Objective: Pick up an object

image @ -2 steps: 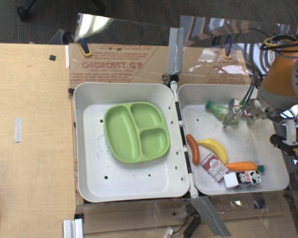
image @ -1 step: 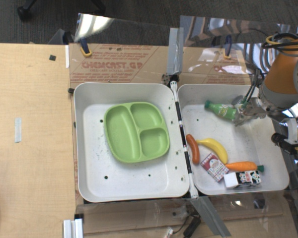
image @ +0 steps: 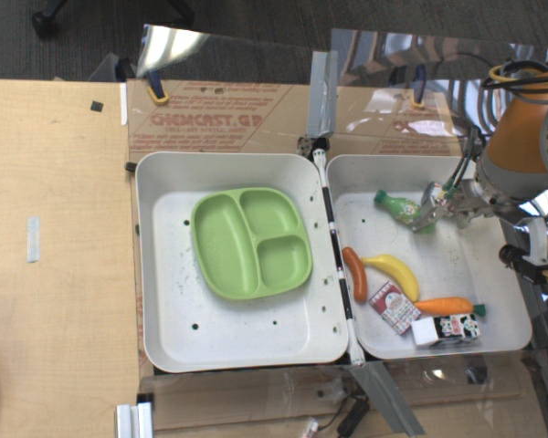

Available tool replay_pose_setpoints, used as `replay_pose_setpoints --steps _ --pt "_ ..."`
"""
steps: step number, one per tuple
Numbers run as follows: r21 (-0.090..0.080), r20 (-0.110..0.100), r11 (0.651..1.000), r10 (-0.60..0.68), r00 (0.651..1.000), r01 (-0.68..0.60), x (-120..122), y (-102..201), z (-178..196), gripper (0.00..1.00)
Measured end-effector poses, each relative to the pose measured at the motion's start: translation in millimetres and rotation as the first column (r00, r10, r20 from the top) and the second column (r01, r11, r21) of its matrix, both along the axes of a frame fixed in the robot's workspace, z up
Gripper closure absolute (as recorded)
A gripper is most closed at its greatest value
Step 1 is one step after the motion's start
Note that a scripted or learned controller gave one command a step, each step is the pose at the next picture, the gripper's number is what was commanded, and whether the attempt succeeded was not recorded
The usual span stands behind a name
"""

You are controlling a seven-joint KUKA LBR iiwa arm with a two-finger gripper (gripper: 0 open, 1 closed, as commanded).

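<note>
In the right bin (image: 493, 272), a green bottle (image: 397, 207) lies on its side near the back. My gripper (image: 430, 210) is down at the bottle's right end and covers that end. Closer to the front lie a red hot dog (image: 354, 274), a yellow banana (image: 394, 273), a small red-and-white carton (image: 395, 307), an orange carrot (image: 447, 306) and a white box (image: 447, 328).
The left bin (image: 164, 318) holds a green divided plate (image: 252, 242). The grey arm with its orange band (image: 521, 144) reaches in over the right bin's back right corner. A brown cardboard sheet (image: 219, 117) lies behind the bins.
</note>
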State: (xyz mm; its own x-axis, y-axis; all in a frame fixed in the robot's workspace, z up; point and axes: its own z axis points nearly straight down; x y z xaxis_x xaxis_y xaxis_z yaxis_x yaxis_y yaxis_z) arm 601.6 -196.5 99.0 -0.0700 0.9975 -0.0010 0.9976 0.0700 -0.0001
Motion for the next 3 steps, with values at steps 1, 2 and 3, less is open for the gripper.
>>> replay_pose_setpoints --steps 1,2,3 --pt "0.000 0.000 1.000 0.000 1.000 0.000 0 -1 8 1.00" --pt "0.000 0.000 1.000 -0.001 1.000 0.001 0 -1 8 0.00" --pt "0.000 -0.002 1.000 0.001 1.000 -0.001 32 27 -9 0.00"
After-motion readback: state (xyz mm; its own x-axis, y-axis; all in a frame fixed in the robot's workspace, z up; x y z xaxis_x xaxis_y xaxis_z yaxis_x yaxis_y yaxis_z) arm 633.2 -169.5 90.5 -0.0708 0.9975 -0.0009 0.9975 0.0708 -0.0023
